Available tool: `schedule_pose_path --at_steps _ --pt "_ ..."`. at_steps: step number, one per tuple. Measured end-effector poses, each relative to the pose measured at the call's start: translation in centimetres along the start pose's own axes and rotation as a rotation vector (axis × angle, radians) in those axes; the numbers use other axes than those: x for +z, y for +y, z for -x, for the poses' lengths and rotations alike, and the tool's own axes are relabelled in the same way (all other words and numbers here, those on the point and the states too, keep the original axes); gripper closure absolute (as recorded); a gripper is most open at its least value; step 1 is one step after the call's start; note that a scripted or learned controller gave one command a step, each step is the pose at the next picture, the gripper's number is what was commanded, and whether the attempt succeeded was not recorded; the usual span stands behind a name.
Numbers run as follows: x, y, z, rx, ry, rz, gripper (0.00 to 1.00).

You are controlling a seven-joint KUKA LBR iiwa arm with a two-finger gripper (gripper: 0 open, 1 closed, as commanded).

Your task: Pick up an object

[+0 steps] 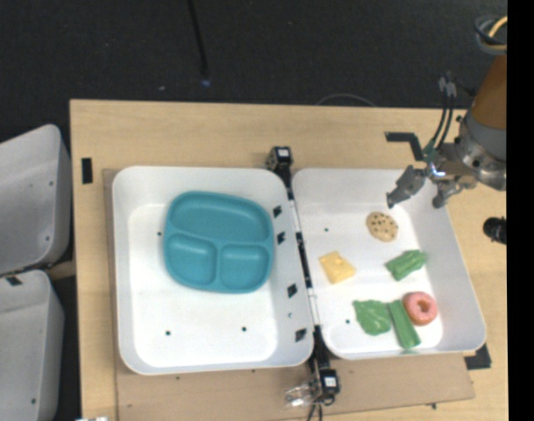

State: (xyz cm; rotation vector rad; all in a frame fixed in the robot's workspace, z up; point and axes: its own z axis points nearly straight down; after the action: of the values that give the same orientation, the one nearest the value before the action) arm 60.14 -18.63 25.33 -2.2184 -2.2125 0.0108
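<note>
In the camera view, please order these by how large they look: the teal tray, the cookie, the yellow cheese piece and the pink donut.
1. teal tray, by far the largest.
2. yellow cheese piece and pink donut: they look about alike, so I do not rank them.
3. cookie, slightly smaller, though the difference is small.

Gripper hovered open over right bin far edge, above cookie; teal tray in left bin.
</note>
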Motion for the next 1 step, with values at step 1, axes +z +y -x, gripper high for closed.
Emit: schedule_pose_path --at_steps 1 --pt "-0.73 0.23 -0.06 -0.003 -0.002 0.012 0.00"
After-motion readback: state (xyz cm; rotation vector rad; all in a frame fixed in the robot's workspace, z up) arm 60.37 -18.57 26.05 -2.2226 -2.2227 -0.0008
